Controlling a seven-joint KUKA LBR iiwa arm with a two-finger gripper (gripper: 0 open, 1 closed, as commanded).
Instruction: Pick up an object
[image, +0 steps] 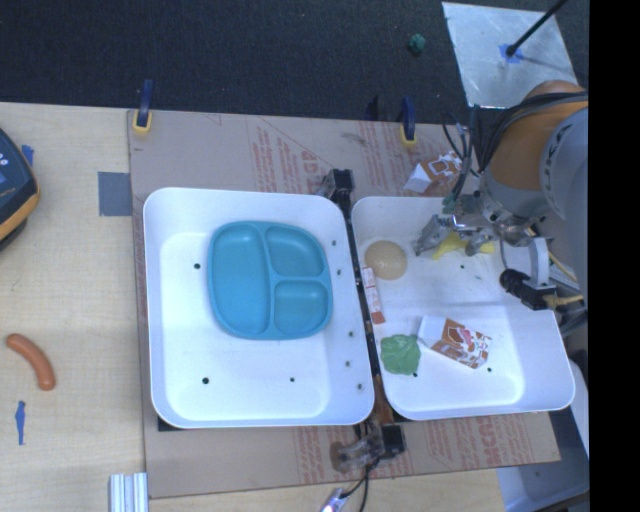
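Note:
My gripper (437, 240) hangs low over the far part of the right bin (540, 392), at the end of the grey arm with the orange band (520, 150). A small yellow thing (467, 240) shows just beside it, partly hidden by the wrist; whether it is held I cannot tell. A beige round object (386, 258) lies a little to the gripper's left. Nearer the front lie a green lump (400, 354) and a white and brown packet (455, 342). A narrow red and white strip (372, 297) rests along the bin's left wall.
The left bin (160, 300) holds a blue divided plate (270, 279). Another packet (432, 175) lies on the cardboard behind the right bin. A sausage (32, 360) and a yellow-edged device (12, 190) sit on the bench at far left.

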